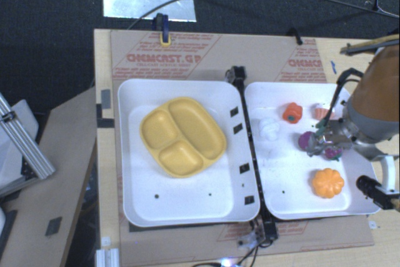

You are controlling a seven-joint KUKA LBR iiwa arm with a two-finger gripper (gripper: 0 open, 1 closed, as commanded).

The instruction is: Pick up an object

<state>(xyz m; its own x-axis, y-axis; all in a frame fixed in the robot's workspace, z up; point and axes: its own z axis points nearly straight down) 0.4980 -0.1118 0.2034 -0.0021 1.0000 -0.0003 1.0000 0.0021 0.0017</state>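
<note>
**Closing on the purple piece without knocking its neighbours**

The arm reaches in from the right, and its hand (326, 142) sits low in the right bin (275, 206), right over a small purple object (307, 141) that lies near the bin's middle. The hand's dark metal parts overlap the purple piece, so whether it is clenched, released or already grasping cannot be told from here.

The purple piece looks like the target, judging by where the hand is. To do this step well, the hand should be centred on the piece before it closes, since an off-centre squeeze on something small and rounded would likely pop it sideways. The lift should go straight up, because other things lie close: an orange pumpkin (327, 182) just below, a small orange-red fruit (292, 113) up and to the left, a white lump (269, 129) further left, and a pinkish piece (321, 112) partly behind the arm.

The yellow divided plate (182, 136) in the left bin (134, 153) is well apart and plays no part. A grasp counts only once the piece rises clear of the bin floor.
</note>
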